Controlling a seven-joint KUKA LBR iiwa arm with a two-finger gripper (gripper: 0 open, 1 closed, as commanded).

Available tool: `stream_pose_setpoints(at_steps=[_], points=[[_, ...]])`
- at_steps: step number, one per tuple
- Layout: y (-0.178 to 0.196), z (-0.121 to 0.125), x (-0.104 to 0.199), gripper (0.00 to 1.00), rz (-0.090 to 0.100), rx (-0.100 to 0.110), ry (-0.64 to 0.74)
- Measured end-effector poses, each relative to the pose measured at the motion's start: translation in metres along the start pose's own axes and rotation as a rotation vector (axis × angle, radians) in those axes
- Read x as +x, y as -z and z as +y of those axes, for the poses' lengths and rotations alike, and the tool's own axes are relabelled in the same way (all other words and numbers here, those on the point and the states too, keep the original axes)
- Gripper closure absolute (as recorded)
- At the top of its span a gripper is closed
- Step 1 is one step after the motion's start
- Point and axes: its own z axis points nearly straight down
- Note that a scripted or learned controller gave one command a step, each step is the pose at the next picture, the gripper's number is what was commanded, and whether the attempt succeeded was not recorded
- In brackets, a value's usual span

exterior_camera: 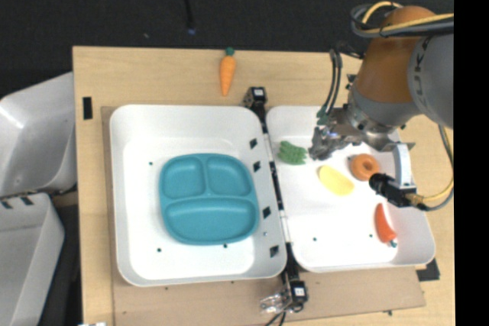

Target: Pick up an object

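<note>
Nothing's picked up yet as far as I can see: the tool (pixel 325 143) hangs low over the right bin (pixel 336 252), just beside the green thing (pixel 292 153). Can't tell its grip state, and the yellow piece (pixel 335 180), donut (pixel 363 165) and red piece (pixel 384 224) all lie in that bin.

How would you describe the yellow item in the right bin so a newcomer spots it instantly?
Start at the right-hand white bin, the one the arm reaches over. Near its middle, just below the gripper, lies the yellow piece, a smooth rounded lump. It is the only yellow thing there: the green piece sits to its upper left, the orange ring to its right, and the red piece lower right.
</note>
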Motion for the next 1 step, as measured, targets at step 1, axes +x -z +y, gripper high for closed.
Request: stream_pose_setpoints(at_steps=[1], points=[[0.0105,-0.0089,0.0612,1.00,0.000,0.001,0.000]])
